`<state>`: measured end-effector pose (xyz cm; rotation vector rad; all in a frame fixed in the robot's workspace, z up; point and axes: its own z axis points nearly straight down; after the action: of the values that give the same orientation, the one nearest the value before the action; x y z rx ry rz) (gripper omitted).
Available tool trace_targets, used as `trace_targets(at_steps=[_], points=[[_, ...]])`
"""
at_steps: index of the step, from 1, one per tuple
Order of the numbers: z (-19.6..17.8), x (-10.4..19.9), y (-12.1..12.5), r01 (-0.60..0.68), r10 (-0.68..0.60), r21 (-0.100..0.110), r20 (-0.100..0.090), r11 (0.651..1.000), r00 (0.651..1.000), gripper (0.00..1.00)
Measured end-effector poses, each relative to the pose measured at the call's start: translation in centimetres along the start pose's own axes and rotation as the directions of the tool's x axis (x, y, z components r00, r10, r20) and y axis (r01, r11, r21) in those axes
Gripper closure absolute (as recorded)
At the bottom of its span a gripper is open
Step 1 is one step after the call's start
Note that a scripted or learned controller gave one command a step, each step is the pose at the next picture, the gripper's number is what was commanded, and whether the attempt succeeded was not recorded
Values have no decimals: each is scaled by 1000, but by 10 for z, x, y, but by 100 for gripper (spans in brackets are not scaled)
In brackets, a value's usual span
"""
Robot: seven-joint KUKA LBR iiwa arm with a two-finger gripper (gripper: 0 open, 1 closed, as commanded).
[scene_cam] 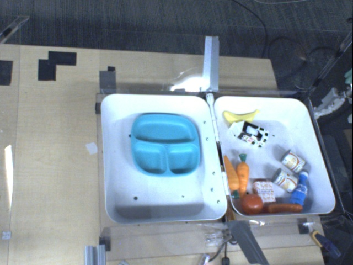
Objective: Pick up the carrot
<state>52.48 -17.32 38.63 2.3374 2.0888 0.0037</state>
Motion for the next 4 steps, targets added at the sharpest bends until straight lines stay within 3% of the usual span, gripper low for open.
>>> trace_targets(at_steps=[1,2,3,4], points=[[97,38,21,224,-224,4,-3,975,975,0],[198,101,-37,341,-341,4,-5,940,940,0],[282,82,-32,406,-406,-4,4,914,914,0],[273,85,-30,409,-409,-6,1,912,912,100]])
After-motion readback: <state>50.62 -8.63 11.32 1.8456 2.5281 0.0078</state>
